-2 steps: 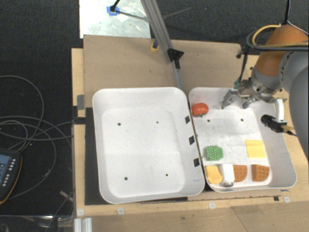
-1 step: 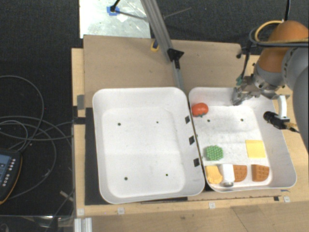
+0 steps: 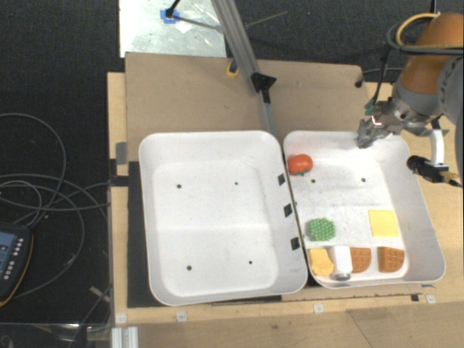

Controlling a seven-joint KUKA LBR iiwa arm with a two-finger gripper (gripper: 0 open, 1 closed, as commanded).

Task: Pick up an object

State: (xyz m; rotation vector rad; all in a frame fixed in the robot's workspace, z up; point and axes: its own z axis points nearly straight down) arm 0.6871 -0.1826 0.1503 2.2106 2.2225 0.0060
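Two white bins side by side on the surface, the claw over the far edge of the right one.

The left bin (image 3: 210, 216) takes up the left half of the surface (image 3: 188, 93). In the right bin (image 3: 428, 245), a red tomato (image 3: 300, 164) lies by the far left corner, a green bumpy ball (image 3: 321, 229) sits along the left wall, and along the near edge lie an orange piece (image 3: 320, 262), a small white cylinder (image 3: 341, 261) touching it, a brown waffle-like piece (image 3: 360, 259) and another (image 3: 391, 258), with a yellow block (image 3: 383, 223) just behind that last one. The claw (image 3: 368, 133) hangs at the bin's far right corner (well apart from every object); whether its fingers are apart or together I cannot tell.
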